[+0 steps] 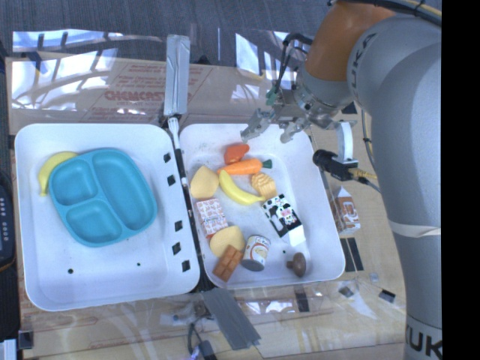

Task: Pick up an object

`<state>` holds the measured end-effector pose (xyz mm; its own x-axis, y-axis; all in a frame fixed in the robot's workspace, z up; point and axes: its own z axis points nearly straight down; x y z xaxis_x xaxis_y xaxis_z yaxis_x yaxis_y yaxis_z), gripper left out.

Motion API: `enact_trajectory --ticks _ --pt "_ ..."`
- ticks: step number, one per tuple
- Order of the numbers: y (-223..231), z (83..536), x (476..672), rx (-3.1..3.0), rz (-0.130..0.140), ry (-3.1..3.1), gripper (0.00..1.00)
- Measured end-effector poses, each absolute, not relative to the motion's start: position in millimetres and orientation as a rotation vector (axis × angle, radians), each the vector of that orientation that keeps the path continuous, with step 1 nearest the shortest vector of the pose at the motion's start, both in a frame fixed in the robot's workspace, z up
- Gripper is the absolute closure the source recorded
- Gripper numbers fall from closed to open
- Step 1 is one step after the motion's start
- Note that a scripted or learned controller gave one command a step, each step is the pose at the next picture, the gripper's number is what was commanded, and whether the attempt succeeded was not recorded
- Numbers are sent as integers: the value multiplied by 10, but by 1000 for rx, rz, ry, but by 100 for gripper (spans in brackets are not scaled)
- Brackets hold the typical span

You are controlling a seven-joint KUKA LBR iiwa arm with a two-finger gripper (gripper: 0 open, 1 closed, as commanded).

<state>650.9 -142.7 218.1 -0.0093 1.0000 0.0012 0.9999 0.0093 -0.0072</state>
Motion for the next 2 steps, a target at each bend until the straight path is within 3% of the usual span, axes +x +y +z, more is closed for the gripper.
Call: enact_trajectory --ticks 1,2 --pt "-1408 980 6613 -2421 -8 -2014 0" --pt "-1610 1007 6613 -2260 -9 -2192 0"
